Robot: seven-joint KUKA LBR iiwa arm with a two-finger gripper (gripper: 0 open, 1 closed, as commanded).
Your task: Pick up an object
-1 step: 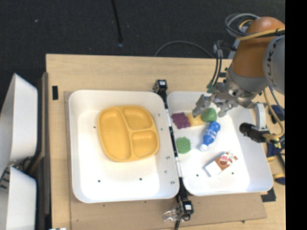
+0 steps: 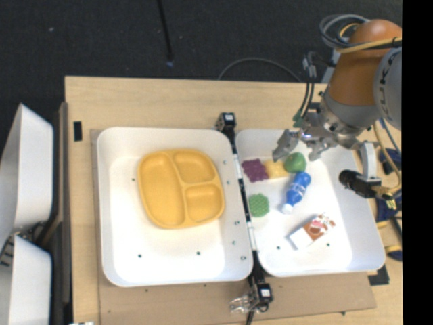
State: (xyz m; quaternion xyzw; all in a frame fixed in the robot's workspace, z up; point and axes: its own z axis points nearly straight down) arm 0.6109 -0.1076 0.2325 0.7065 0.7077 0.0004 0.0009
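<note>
White carton (image 2: pixel 312 230), red label unreadable; tool (image 2: pixel 302 149) spread above green ball (image 2: pixel 295 162).

In the right bin (image 2: pixel 352 249) we see most clutter packed along the upper left: a purple piece (image 2: pixel 255 170), a yellow block (image 2: pixel 276 169), a green ball (image 2: pixel 295 162) and a blue bottle (image 2: pixel 296 189) crowd close together, with the gripper (image 2: pixel 302 141) right above them. A green knobbly ball (image 2: pixel 258 205) sits near the dividing wall, and a small carton (image 2: pixel 312 230) lies apart toward the front. We find open floor along the front edge and the right side of that bin. In the left bin (image 2: pixel 122 249) a yellow divided tray (image 2: pixel 181 187) fills the middle, leaving a bare margin around it.
</note>
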